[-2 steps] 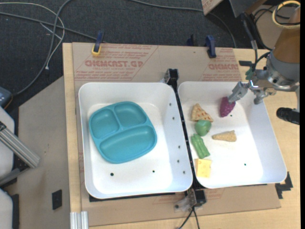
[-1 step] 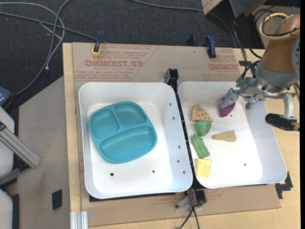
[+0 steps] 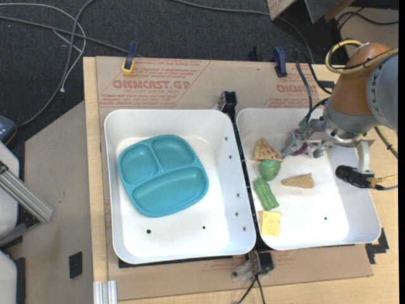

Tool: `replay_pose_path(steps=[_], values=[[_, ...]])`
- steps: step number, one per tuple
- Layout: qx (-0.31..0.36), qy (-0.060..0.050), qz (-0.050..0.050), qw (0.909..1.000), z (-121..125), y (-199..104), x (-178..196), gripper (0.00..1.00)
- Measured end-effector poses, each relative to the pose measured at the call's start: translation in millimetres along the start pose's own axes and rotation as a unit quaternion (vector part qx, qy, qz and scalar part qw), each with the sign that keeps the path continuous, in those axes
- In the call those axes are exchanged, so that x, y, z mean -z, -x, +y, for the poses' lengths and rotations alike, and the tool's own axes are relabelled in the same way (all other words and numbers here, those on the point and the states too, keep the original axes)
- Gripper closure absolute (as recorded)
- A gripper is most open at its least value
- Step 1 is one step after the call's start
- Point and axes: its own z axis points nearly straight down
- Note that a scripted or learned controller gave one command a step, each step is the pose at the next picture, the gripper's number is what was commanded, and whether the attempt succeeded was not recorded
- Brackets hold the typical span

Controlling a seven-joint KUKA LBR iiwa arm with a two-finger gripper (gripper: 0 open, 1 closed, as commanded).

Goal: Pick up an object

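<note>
1. Nearest to me, at the front of the right bin, I see a yellow square piece lying beside the divider.
2. Just behind it lies a long green piece, and a rounder green piece sits above that.
3. To their right I see a tan wedge on the bin floor, apart from the others.
4. Across the divider, the left bin bears a teal divided plate.
5. Farther back, a tan triangular piece lies just left of the gripper.
6. From my feed I cannot tell whether the gripper is spread or pressed together; it hangs low over the right bin's back part, with nothing visibly in it.
</note>
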Motion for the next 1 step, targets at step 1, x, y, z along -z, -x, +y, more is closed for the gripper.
replay_pose_path(steps=[1], values=[[0.000, 0.005, -0.001, 1.0000, 2.8, 0.6, 16.0, 1.00]])
